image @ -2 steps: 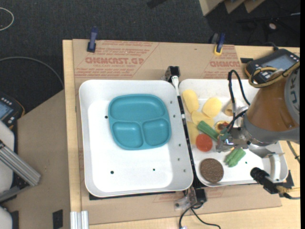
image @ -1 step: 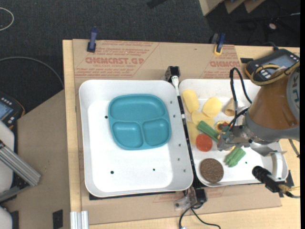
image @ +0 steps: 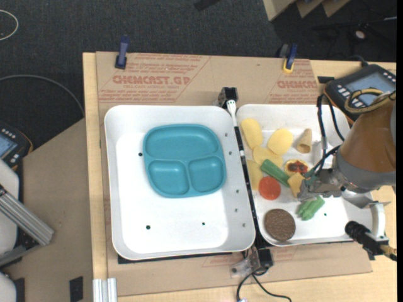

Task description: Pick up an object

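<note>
The right bin (image: pixel 334 230) holds several toy foods: a yellow oblong piece (image: pixel 251 132), a yellow lump (image: pixel 281 141), a tan piece (image: pixel 305 140), a long green piece (image: pixel 274 170), a red tomato (image: pixel 270 188), a brown round patty (image: pixel 279 224) and a small green piece (image: pixel 310 207). My gripper (image: pixel 313 186) is low in this bin, just above the small green piece and right of a red-and-yellow piece (image: pixel 296 167). The wrist hides how it stands and whether it touches anything.
The left bin (image: pixel 126 219) carries a teal divided plate (image: pixel 184 159). A blue clamp (image: pixel 121 52) and a yellow clamp (image: pixel 289 56) sit on the cardboard's back edge. The arm's orange band (image: pixel 371 146) overhangs the right bin's right side.
</note>
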Tool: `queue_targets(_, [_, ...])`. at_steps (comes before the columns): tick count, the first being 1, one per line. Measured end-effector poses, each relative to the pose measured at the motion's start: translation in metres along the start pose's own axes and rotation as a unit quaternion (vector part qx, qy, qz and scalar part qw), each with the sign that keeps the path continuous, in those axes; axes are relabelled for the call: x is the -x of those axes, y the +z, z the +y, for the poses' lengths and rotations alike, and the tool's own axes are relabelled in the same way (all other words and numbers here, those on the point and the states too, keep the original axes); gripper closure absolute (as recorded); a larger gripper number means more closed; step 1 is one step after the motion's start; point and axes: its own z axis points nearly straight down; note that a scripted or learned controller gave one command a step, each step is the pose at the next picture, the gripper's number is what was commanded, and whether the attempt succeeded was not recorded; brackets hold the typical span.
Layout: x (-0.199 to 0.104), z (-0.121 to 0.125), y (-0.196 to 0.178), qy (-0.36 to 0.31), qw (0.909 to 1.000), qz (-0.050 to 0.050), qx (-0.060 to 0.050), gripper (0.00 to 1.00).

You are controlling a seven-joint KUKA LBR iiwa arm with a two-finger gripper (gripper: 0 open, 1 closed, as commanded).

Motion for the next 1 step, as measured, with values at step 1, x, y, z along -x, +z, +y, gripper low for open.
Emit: queue_targets(1, [0.0168, 0.0607, 0.0297, -0.003, 1.0000, -0.001, 0.009, 1.00])
